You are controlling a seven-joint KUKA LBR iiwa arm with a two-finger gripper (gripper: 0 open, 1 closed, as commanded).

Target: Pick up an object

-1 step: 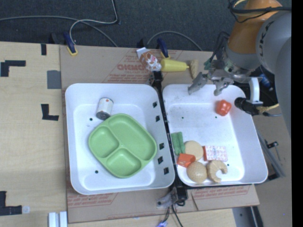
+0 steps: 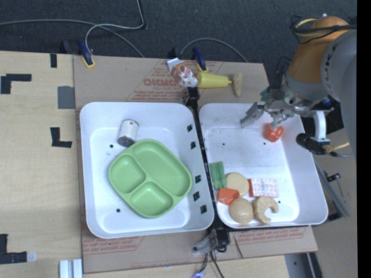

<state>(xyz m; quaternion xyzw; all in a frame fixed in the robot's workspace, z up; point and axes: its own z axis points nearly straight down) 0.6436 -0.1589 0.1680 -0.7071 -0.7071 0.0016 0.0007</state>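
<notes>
My gripper point(image 2: 259, 122) hangs over the far part of the right bin point(image 2: 243, 149), its two fingers spread open, with nothing between them. A small red object point(image 2: 273, 133) lies on the bin floor just in front of the right finger point(image 2: 277, 119), touching or nearly touching it. At the near end of this bin is a cluster: a green piece point(image 2: 217, 174), an orange-red piece point(image 2: 227, 196), two tan rolls point(image 2: 241, 211), a curved tan pastry point(image 2: 266, 207) and a red-and-white packet point(image 2: 264, 187).
The left bin point(image 2: 93, 155) holds a green divided plate point(image 2: 151, 177) and a small can point(image 2: 127, 132) lying on its side. Behind the bins on the cardboard lie a yellow object point(image 2: 213, 80) and a crumpled wrapper point(image 2: 182, 71). Cables run across the back.
</notes>
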